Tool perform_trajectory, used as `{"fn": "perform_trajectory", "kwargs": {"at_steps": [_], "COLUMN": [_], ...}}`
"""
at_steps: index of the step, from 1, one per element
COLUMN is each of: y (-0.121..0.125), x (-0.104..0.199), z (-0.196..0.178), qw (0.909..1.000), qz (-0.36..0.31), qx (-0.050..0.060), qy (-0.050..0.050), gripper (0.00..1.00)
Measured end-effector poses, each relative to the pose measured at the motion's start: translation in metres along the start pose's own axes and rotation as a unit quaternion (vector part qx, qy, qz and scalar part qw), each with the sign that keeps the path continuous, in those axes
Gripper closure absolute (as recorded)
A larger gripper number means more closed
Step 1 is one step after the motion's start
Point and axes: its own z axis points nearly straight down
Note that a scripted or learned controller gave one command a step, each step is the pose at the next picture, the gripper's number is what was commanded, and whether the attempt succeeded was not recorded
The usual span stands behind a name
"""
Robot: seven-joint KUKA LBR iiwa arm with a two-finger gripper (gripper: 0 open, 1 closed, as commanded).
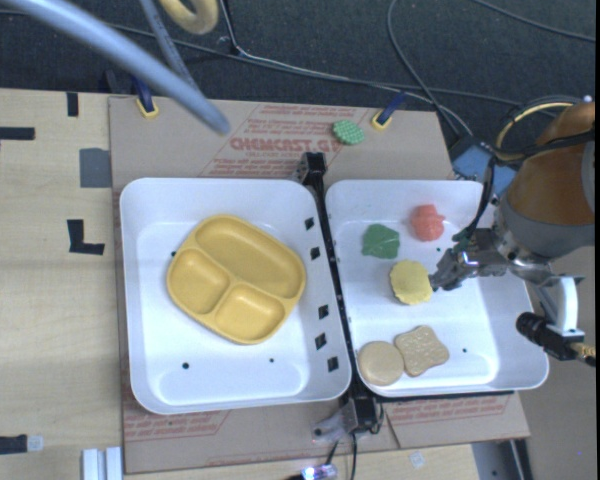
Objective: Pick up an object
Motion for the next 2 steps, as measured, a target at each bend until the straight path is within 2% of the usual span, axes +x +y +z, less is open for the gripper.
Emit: {"fn": "perform_trajectory", "kwargs": {"at_steps": [1, 2], "y": [0.001, 0.006], "x": [0.0, 0.059], "z": [-0.015, -0.009], "qw": [1.0, 1.0], "qz": [0.001, -0.001], "qx": [0.002, 0.003], "qy": [0.0, 0.001], "gripper": [1.0, 1.0]}}
